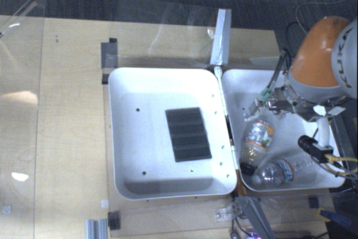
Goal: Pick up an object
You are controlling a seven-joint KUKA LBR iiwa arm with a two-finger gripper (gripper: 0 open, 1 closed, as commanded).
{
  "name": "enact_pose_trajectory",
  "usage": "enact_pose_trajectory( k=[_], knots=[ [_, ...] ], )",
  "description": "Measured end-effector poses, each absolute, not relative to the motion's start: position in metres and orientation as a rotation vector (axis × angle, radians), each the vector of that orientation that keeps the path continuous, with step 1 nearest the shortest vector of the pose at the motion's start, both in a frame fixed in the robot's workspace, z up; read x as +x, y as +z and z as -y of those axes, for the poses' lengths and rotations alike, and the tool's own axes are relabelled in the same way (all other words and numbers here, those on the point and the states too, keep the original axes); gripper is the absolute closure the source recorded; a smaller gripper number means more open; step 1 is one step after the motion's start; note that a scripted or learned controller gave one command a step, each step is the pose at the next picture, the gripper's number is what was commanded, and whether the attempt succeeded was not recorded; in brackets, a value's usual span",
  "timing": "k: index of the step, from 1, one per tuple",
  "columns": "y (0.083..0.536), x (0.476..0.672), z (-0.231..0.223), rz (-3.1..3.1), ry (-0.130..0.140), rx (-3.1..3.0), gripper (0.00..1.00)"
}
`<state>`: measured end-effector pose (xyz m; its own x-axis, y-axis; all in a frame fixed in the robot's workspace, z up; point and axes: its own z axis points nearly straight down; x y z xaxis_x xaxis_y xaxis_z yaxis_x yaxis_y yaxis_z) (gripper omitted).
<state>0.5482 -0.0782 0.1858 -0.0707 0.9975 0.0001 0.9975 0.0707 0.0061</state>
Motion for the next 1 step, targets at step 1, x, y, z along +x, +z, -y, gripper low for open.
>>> enact_pose_trajectory(
  k=[1],
  knots=[
    [0.091, 0.5489, 0.1043, -2.393, 0.006, 2.028, 0.0]
  ],
)
